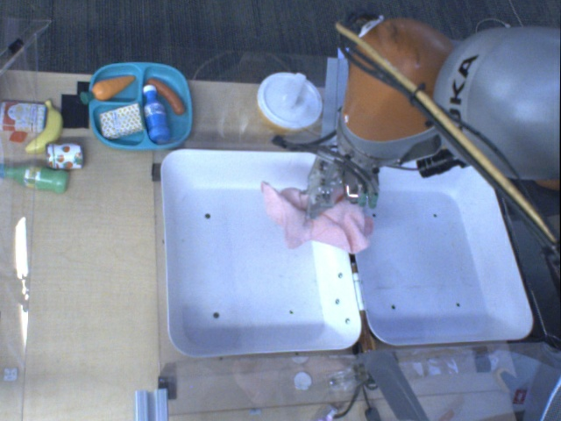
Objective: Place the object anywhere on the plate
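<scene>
Two white bins [254, 323] lie side by side with a crumpled pink cloth [320, 222] draped across the seam between them at their far edge, the gripper [337, 193] dropped straight onto it from the orange-banded arm [394, 86] slanting in from the right, and whether it is pinching the cloth I cannot tell.

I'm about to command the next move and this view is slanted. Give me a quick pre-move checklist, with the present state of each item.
1. Pink cloth located: ok, it drapes over the rims where the left bin and right bin meet.
2. Gripper over the cloth: ok, at its upper edge.
3. Cloth held between the fingers: cannot tell.
4. Plate found: cannot tell; a blue divided plate with toy food sits outside the bins, far left.
5. Route there: not ok, the white lidded cup stands near it.
</scene>
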Robot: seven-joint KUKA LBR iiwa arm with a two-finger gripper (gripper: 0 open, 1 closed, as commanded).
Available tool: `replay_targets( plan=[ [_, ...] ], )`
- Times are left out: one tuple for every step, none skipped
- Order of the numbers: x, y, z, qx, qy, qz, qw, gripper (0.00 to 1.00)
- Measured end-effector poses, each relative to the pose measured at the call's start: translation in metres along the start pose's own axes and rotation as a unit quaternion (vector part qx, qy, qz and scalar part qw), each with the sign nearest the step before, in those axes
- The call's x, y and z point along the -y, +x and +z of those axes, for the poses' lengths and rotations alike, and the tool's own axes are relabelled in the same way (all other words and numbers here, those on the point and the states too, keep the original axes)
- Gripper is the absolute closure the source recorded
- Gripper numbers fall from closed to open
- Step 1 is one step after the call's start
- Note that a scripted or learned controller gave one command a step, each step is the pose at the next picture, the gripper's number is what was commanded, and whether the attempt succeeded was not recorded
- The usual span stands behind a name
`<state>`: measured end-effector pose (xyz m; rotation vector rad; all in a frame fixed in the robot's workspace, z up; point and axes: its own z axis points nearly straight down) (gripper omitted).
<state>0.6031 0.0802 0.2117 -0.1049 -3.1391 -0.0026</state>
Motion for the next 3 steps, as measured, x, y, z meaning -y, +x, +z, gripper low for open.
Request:
replay_targets(
  plan=[
    [-0.037, 0.028, 0.006, -0.001, 0.000, -0.034, 0.9994, 1.00],
    [-0.072, 0.061, -0.006, 0.000, 0.000, -0.035, 0.9994, 1.00],
    [-0.072, 0.061, -0.006, 0.000, 0.000, -0.034, 0.9994, 0.00]
  ],
)
